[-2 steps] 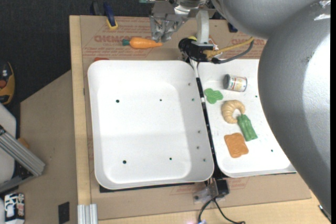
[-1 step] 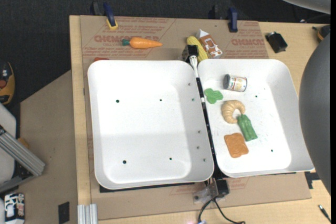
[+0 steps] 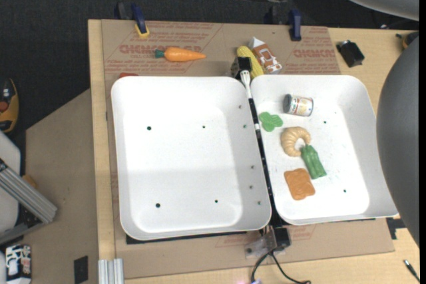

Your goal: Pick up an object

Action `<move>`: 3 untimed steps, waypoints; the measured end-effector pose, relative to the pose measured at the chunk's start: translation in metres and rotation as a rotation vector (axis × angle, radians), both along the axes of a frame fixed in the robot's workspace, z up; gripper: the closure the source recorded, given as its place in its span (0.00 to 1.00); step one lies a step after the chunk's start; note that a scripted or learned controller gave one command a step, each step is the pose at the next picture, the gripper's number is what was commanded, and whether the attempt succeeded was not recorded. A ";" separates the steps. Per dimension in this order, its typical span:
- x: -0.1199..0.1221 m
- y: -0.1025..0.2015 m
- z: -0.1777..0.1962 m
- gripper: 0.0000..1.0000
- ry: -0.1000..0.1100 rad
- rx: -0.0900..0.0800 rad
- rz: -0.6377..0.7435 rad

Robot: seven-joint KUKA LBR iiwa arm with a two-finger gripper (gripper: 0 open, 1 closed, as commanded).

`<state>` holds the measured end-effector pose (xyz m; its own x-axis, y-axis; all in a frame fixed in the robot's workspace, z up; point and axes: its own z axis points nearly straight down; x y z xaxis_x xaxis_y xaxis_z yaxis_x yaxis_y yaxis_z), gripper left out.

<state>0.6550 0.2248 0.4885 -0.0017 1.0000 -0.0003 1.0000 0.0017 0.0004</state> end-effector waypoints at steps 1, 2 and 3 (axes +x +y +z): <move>0.000 0.001 0.011 1.00 -0.005 0.001 0.002; 0.000 0.001 0.011 0.00 -0.003 0.000 0.002; 0.000 0.002 0.022 1.00 -0.008 0.001 0.003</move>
